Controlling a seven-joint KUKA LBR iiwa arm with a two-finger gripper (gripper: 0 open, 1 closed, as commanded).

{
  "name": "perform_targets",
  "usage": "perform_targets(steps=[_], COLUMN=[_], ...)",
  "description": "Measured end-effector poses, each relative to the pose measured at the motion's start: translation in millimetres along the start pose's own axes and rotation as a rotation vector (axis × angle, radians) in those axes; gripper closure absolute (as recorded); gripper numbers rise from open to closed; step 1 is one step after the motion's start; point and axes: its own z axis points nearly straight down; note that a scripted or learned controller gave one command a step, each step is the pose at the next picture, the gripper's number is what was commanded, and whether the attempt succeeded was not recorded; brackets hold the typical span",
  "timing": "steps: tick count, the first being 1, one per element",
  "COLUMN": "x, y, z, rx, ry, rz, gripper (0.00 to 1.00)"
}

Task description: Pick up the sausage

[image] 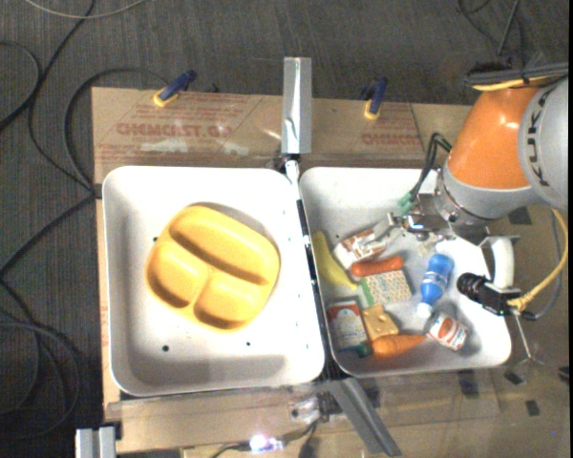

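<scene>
Lying near the middle of the right shallow white bin point(501, 351), the small reddish-orange sausage point(375, 266) is resting between a red-and-white packet point(360, 246) and a patterned card point(390, 286), with a yellow banana point(330, 264) just to its left. Hanging over the bin's upper right part, the grey arm with its orange band point(492, 146) is holding the tool point(413, 219) above and to the right of the sausage, apart from it; whether the tool is spread or pressed together cannot be told. The left white bin point(134, 351) is carrying a yellow divided plastic tray point(213, 265).
</scene>
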Motion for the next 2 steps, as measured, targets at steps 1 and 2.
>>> perform_targets(steps=[1,2], x=[-14.9,-37.8], y=[15.4,-1.5], z=[75.5,101.6], rx=[-0.037,-0.016], ry=[-0.005,-0.004], rz=[0.029,-0.013], gripper=[0.00,0.00])
